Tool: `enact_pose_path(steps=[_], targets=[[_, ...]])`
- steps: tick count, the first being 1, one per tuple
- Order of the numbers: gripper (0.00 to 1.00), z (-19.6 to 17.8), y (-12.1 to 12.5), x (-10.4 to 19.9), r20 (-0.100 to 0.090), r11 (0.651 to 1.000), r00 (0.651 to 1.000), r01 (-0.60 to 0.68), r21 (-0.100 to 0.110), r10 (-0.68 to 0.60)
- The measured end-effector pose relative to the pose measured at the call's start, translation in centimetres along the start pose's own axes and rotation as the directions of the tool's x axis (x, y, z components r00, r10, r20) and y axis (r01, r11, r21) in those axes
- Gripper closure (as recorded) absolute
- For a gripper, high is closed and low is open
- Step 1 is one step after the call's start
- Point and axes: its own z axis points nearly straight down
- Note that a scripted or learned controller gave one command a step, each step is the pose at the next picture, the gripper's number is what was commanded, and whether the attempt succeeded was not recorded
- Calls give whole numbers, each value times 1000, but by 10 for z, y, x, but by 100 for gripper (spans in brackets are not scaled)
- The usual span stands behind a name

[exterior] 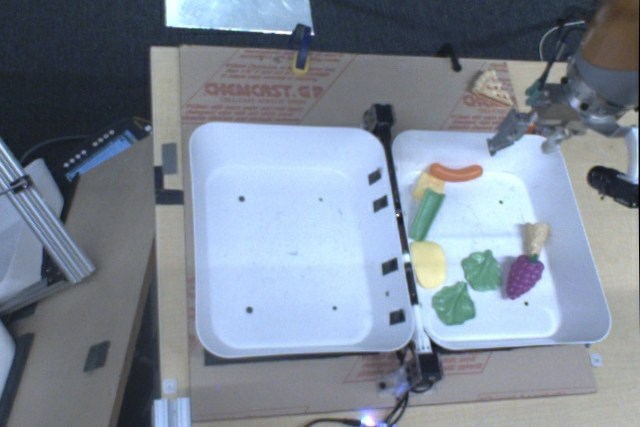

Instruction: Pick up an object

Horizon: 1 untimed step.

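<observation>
Red print "CHEMCAST GP" on the protective-paper sheet (265, 87) under the bins, far left, approx. upside-down to cam. More red print at sheet's far right and near edge, too small/covered to read.

two white bins (290, 140), seven toy foods (456, 172)

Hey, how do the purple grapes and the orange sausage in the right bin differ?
The purple grapes are a knobbly bunch, while the orange sausage is a smooth, slim curve. The grapes lie near the bin's front right; the sausage lies toward its back, crosswise. Both rest in the right bin, away from the tool.
</observation>
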Motion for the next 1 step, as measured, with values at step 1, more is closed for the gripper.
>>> enact_pose_path(steps=[1], targets=[[100, -11, 1, 0, 0, 1000, 1000, 3, -4, -3]])
